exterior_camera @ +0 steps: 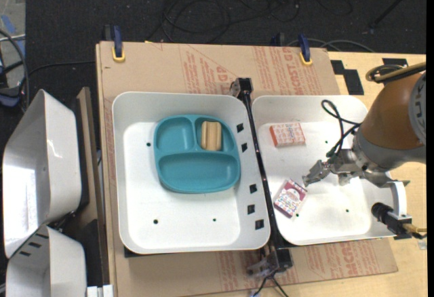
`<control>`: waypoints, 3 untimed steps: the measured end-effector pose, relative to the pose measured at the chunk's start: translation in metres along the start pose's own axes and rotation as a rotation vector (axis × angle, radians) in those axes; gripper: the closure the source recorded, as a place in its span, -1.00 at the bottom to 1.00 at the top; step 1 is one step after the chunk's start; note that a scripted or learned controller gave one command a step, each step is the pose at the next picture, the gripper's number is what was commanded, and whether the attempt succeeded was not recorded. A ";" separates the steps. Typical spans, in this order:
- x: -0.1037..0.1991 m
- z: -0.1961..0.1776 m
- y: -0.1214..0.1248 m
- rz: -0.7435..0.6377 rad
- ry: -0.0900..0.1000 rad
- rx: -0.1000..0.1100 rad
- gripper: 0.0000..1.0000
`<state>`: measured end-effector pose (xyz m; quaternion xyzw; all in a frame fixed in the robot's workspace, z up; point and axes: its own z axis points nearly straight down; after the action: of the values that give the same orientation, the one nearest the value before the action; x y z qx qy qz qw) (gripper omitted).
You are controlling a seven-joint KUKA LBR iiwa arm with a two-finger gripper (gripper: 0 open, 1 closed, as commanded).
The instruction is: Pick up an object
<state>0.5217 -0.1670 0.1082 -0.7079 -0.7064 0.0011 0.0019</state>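
Note:
In the right bin [352,231] lie two objects. A pink and white patterned packet [290,198] rests near the bin's front left. A flat red and white box [287,134] lies farther back. My gripper [313,174] hangs low over the right bin, pointing left. Its tip is just right of and behind the packet, a short way from it. The grey arm with its orange band [397,112] comes in from the right edge.
The left bin [135,221] holds a teal divided tray [193,167] with a tan wooden block [211,135] in its back right compartment. A black divider [254,167] runs between the bins. A black cable [336,119] loops over the right bin's back.

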 end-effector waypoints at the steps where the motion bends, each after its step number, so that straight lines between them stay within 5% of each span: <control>1: 0.000 -0.013 0.001 0.001 -0.001 -0.004 1.00; 3: 0.000 -0.094 0.002 -0.005 -0.002 -0.007 1.00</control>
<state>0.5240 -0.1667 0.2020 -0.7060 -0.7082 -0.0005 -0.0014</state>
